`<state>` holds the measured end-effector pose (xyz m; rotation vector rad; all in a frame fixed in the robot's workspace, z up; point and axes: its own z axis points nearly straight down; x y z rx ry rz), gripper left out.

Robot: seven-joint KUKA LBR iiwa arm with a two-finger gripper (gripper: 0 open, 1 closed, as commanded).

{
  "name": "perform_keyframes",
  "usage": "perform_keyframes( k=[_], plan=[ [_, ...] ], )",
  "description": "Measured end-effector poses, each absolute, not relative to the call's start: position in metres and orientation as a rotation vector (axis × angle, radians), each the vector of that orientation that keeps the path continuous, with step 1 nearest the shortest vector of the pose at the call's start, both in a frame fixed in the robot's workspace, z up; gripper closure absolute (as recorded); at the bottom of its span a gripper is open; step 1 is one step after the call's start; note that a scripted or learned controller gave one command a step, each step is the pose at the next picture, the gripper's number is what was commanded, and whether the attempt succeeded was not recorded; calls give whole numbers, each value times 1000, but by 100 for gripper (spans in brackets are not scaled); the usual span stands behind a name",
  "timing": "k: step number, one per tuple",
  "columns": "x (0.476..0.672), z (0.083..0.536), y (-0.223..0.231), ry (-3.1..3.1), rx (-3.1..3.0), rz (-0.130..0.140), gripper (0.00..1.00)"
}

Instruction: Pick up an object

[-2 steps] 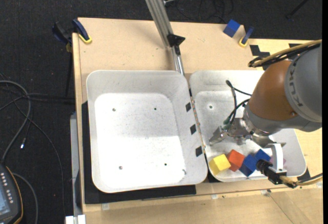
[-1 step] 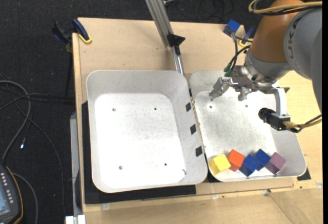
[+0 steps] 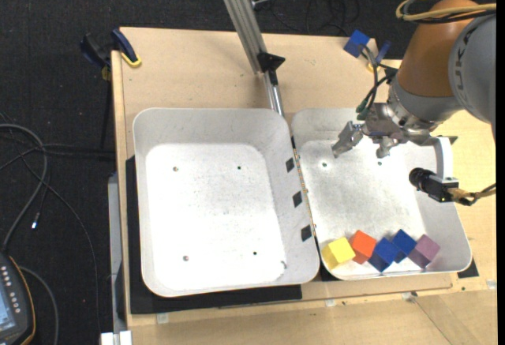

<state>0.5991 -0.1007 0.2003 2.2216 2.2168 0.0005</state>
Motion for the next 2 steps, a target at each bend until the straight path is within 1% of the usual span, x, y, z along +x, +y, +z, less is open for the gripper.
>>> perform_keyframes(
  k=[1,2],
  plan=[
    [538,216,-132,2215,2228,-4,0],
    [533,92,-112,2221,2223,-2,0]
  ],
)
